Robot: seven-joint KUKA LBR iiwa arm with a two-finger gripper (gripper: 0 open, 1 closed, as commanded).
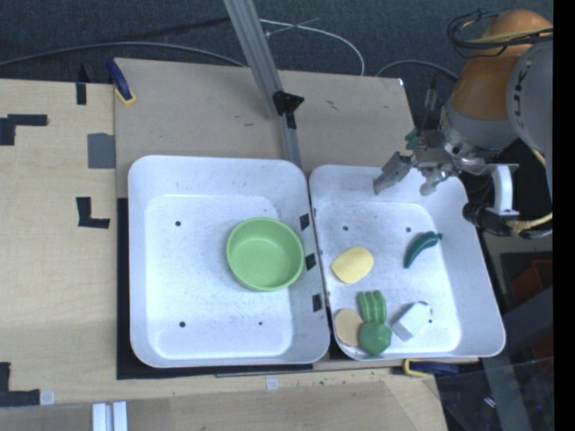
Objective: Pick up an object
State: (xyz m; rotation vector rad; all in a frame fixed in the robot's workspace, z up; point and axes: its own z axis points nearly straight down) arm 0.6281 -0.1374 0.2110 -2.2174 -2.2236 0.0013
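Gripper [411, 174] hangs with fingers spread, holding nothing, over the right bin's [473, 326] far edge. Nearest object, a green pepper [420, 247], lies below it toward the camera, tilted diagonally.

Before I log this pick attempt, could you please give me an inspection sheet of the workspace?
Surface: wooden bench bearing left bin and right bin.
Job's things: yellow piece, dark green pepper, green toy, grey block, tan piece in right bin.
Clutter: green bowl in left bin.
Grippers: gripper open, above right bin's far edge, holding nothing.
Cables: white cable behind bench.
Surroundings: metal pole; dark floor.
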